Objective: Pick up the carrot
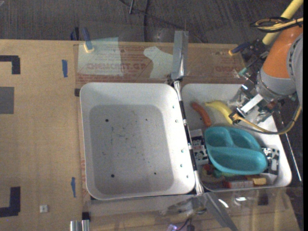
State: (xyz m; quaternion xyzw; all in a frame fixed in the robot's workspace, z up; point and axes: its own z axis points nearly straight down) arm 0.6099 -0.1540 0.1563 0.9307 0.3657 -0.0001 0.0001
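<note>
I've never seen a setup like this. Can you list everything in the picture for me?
bench: 1, tan wood, under everything
tape strips: a few, blue, on the bench left of the bins
left bin: 1, white, middle of the bench
right bin: 1, white, touching the left bin's right side
carrot: 1, orange, right bin's far left part, beside the banana
banana: 1, yellow, right bin's far part
divided dish: 1, teal, middle of the right bin
small items: several, red, brown, black and white, along the right bin's near edge, too small to name
arm: 1, grey with an orange band, reaching in from the right
gripper: 1, over the right bin, right of the banana
</note>
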